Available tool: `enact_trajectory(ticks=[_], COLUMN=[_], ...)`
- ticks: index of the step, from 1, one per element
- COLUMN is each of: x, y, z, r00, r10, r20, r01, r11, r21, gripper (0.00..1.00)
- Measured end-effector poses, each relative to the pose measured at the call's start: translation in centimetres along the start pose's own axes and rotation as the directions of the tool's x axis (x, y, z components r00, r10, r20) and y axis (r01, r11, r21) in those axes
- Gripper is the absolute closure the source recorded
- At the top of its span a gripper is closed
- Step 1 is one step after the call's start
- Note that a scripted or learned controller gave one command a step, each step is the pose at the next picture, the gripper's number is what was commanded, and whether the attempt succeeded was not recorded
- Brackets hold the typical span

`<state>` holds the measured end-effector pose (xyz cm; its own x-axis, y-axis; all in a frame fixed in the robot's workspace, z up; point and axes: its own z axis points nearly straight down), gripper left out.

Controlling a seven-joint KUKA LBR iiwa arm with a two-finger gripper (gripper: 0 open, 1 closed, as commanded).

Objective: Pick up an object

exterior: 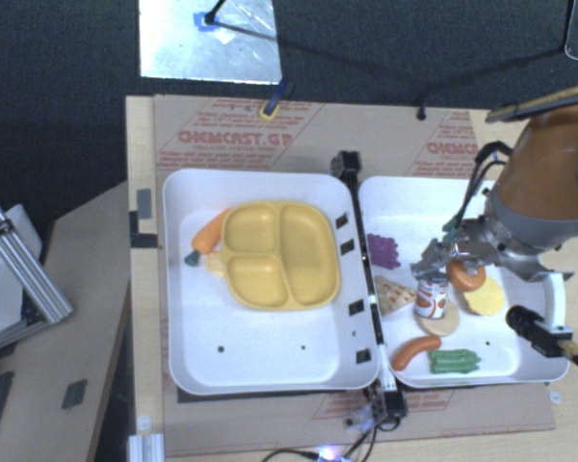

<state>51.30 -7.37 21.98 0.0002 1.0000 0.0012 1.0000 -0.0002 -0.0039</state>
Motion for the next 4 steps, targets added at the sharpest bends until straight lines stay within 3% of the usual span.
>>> enact_trajectory(ticks=[1, 2, 4], x=[0.6, -0.9, -0.4], y=[-1.8, -2.2, -1.3], z=[-0.2, -0.1, 0.6], r00=[1.0, 1.0, 1.0], r10=[-0.001, 0.0, -0.002], r20=[0.001, 0.002, 0.001], r01=[0.001, 0.0, 0.002], r11=[1.0, 1.0, 1.0], r21=[-0.003, -0.005, -0.005], gripper=[1.0, 1.0, 1.0])
